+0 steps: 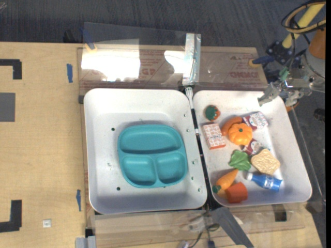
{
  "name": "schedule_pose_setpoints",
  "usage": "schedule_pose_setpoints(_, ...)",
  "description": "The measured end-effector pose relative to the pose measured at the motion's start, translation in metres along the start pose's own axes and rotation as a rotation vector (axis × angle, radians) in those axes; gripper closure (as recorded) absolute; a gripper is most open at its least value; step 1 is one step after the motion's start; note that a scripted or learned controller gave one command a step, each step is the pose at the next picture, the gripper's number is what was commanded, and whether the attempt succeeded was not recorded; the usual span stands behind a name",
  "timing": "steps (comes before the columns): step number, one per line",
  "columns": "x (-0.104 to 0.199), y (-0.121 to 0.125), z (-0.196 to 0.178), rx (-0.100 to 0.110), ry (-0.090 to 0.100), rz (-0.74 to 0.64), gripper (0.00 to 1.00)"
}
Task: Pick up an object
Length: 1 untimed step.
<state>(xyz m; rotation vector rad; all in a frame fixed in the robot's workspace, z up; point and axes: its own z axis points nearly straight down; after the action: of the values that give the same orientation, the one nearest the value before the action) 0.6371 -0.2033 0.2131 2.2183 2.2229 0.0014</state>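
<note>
Nothing is picked up yet. My gripper (283,89) hangs over the top right corner of the right bin (297,159), and I cannot tell how it is set. The toys lie untouched in that bin: a pumpkin (238,130), a cracker (265,161), a carrot (226,180). The left bin (98,112) holds a teal tray (151,155). Choosing, reaching and lifting all remain

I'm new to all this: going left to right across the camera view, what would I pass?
Teal tray → patterned box → pumpkin → cracker → pincer, over the right bin's far corner.
</note>
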Motion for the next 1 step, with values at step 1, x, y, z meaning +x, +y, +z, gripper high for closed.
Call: schedule_pose_setpoints(1,0.063,-0.0556,0.1209,0.007,0.003,0.021,0.0)
